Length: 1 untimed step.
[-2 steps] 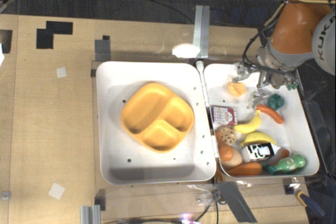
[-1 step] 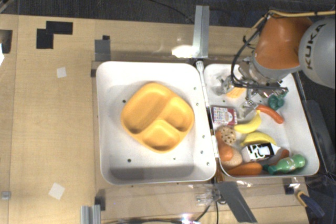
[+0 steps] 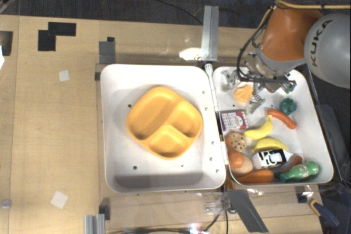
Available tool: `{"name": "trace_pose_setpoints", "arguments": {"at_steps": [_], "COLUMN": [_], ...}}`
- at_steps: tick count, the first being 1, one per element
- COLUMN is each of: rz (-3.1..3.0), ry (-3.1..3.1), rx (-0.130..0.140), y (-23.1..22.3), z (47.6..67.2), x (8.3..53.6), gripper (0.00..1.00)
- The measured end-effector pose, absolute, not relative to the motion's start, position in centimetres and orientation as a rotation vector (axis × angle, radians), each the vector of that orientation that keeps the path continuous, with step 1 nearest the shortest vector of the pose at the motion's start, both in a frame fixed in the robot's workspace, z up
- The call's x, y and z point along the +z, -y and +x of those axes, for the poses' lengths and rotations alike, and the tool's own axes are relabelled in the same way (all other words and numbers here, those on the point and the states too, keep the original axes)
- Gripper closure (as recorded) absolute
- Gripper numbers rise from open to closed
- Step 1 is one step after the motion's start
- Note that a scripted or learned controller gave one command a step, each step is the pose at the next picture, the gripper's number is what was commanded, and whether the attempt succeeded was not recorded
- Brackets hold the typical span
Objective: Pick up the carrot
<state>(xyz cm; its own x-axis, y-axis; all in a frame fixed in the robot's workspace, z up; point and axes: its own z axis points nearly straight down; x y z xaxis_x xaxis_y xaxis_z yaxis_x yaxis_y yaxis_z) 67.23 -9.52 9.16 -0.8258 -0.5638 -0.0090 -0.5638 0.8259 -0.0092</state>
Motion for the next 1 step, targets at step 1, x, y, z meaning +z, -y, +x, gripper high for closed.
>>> {"name": "trace_pose_setpoints", "arguments": {"at_steps": [1], "rz": [-0.748], "ry": [-3.037], "rx": [-0.004], "y": [10.17], "z": [65.53], "x": [9.0], "gripper": [0.0]}}
